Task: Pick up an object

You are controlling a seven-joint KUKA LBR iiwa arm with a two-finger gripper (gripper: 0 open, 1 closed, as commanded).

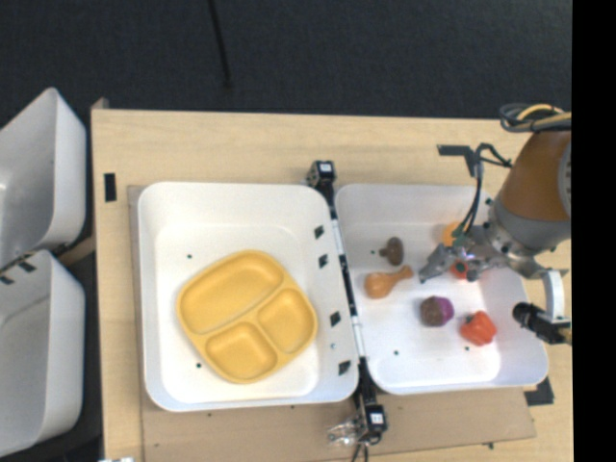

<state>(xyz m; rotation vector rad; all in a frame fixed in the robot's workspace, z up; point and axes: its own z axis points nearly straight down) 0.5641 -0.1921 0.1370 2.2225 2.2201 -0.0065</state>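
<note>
The right bin (pixel 423 373) holds several small items. A brown lump (pixel 393 250) lies near its middle, with a tan pear-shaped piece (pixel 385 282) just below it. A purple round item (pixel 436 310) and a red item (pixel 477 328) lie toward the front. My gripper (pixel 445 260) hangs low over the bin's right half, just right of the brown lump and above the purple item. A small red thing (pixel 464 270) shows right beside the gripper, and an orange-yellow piece (pixel 449 231) peeks out behind it. The arm's orange band (pixel 534 183) is at the far right.
The left bin (pixel 164 210) holds a yellow divided plate (pixel 247 316). A ridge with black clips (pixel 339 277) separates the two bins. Cables (pixel 472 157) run behind the arm. White housings (pixel 34 171) stand off the bench's left edge.
</note>
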